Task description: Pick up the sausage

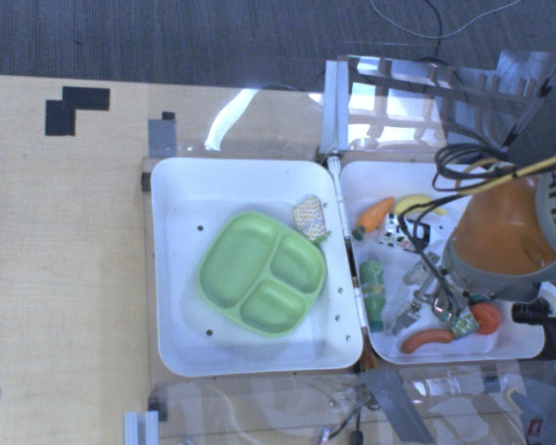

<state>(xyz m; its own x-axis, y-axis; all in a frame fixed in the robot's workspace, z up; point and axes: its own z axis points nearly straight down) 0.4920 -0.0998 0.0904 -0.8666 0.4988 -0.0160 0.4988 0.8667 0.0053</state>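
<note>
The sausage (425,340), a short reddish-orange link, lies near the front wall of the right bin (528,345). My gripper (423,313) hangs just above and behind it, reaching in from the right under the orange wrist band. Its two metal fingers are spread, one fingertip (404,323) by the sausage's left end. The gripper is open, nothing sits between the fingers, and the sausage rests on the bin floor.
The right bin also holds a red tomato (487,318), a green bottle-like item (372,291), a carrot (375,213), a banana (413,202) and a black-and-white toy (395,237). In the left bin (171,248) are a green divided plate (264,274) and a patterned pouch (309,218).
</note>
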